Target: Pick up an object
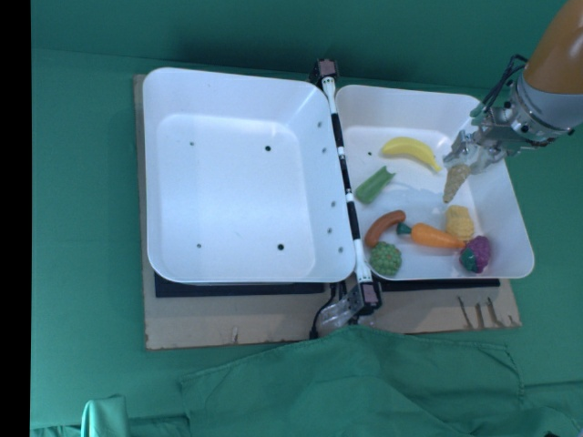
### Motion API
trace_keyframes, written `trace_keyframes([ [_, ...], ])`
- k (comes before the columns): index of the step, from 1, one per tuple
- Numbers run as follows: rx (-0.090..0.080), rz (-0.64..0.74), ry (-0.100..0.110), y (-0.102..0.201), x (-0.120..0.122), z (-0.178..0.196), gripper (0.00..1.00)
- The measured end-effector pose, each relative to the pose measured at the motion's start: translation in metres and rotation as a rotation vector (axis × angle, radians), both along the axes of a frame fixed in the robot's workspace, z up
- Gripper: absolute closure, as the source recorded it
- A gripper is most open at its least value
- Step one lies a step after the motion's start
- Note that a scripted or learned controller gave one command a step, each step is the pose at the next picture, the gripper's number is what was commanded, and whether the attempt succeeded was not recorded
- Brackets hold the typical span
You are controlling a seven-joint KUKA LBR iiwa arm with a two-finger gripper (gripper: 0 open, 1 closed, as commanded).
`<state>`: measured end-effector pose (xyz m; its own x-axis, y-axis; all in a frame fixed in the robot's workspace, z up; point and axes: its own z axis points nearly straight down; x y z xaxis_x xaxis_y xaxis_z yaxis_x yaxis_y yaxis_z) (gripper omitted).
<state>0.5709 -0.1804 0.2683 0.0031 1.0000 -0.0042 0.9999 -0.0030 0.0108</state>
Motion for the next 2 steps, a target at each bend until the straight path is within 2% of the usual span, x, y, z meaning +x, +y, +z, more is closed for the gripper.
trace_keyframes([
  [2, 0.0, 0.001, 0.001, 0.0, 0.011, 0.094, 1.0],
])
